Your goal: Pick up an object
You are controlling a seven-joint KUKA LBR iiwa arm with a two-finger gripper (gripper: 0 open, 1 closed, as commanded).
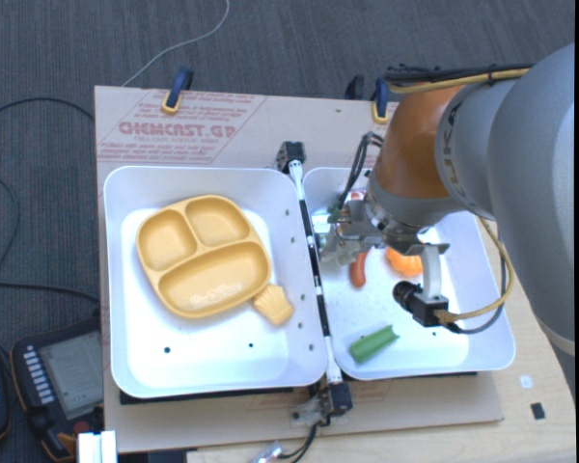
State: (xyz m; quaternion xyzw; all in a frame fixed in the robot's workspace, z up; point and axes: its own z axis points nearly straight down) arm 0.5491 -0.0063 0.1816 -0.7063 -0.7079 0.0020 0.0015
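Grey carpet (68, 37) | cardboard bench (183, 128) | 2 white bins (121, 355)

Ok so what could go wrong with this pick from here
1. The gripper sits low at the right bin's left wall, close to the divider; it might bump or scrape it.
2. The red piece and orange piece lie close together under the wrist, so a grasp could nudge one aside or catch both.
3. The green piece lies apart, nearer the front, likely out of this grasp.
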